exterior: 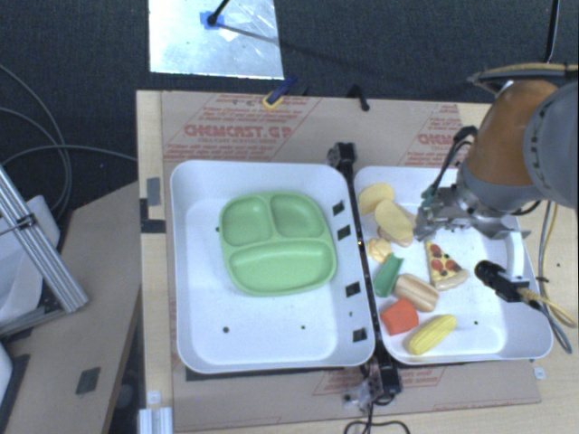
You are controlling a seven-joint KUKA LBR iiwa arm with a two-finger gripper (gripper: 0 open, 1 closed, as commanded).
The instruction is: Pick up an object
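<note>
Right bin (516,337): toy food crowded toward its left wall — two yellow pieces (387,208) at the far left corner, a pizza slice (444,266) mid-bin, a hot dog (415,289), a green piece (387,274), a red piece (399,316) and a corn cob (431,333) toward the near edge. Gripper (426,227): low beside the yellow pieces, nothing visibly held; whether it is apart or together cannot be told. Risk, as a judgement: tight packing may cause a glancing grab or a push against neighbours, coming up bare; left bin (194,333) bears a green plate (276,242).
</note>
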